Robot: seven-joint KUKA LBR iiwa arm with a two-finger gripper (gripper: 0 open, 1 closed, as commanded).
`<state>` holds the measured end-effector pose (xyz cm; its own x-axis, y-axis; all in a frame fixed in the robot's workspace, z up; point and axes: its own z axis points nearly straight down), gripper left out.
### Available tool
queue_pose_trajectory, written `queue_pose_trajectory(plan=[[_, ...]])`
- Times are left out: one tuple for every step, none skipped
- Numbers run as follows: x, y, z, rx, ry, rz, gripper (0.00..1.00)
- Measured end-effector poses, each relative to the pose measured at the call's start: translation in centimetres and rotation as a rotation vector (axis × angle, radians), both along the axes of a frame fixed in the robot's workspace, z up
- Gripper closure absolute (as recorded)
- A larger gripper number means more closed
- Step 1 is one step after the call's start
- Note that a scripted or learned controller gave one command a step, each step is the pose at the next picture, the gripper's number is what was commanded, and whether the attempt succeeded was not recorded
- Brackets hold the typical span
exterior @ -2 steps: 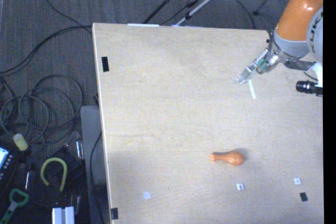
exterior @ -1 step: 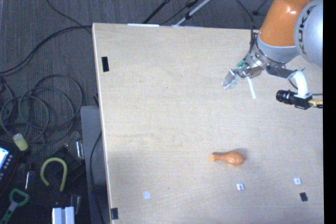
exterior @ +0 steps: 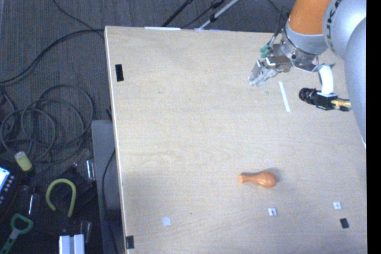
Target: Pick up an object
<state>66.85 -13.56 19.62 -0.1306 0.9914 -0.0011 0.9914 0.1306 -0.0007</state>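
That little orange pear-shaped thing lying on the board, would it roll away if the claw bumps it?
Probably. The orange object lies on its side, with a round bulb and a thin neck, so a nudge would likely swing it in a curve. It looks smooth, so it might slip from the gripper.

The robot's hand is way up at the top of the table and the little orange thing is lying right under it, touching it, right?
Not quite. The hand is up near the far right of the table, but the little orange thing is not under it or touching it. It lies well apart, toward the near edge of the table, with bare wood between them. The camera view shows this.
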Motion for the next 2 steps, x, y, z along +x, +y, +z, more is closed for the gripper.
queue_pose_trajectory(plan=[[-6.1,-8.8,-8.3,0.0,0.002,0.107,1.0],[-4.5,3.3,-11.4,0.002,0.002,0.051,1.0]])
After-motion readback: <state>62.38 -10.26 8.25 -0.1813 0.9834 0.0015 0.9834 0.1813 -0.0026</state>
